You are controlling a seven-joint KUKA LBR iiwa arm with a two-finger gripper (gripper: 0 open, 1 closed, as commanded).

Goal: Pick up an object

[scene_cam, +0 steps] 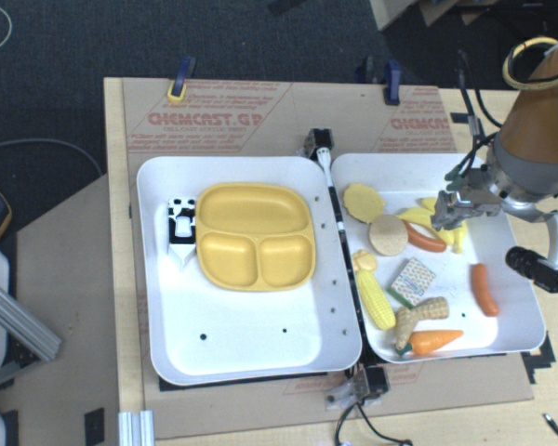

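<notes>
The right bin (pixel 530 328) holds several toy foods: a yellow round piece (pixel 362 201), a beige disc (pixel 388 236), a red sausage (pixel 426 241), a yellow banana (pixel 420 215), a corn cob (pixel 374 297), a checkered cracker (pixel 414 280), a carrot (pixel 435 340) and an orange sausage (pixel 484 289). My gripper (pixel 449 214) hangs low over the bin's upper middle, right at the banana and the red sausage. I see nothing lifted off the bin floor.
The left bin (pixel 167 323) carries a yellow divided plate (pixel 256 235) and a small black and white block (pixel 181 224). A black part (pixel 534 268) juts over the right bin's right rim. Blue and yellow clamps sit at the board's far edge.
</notes>
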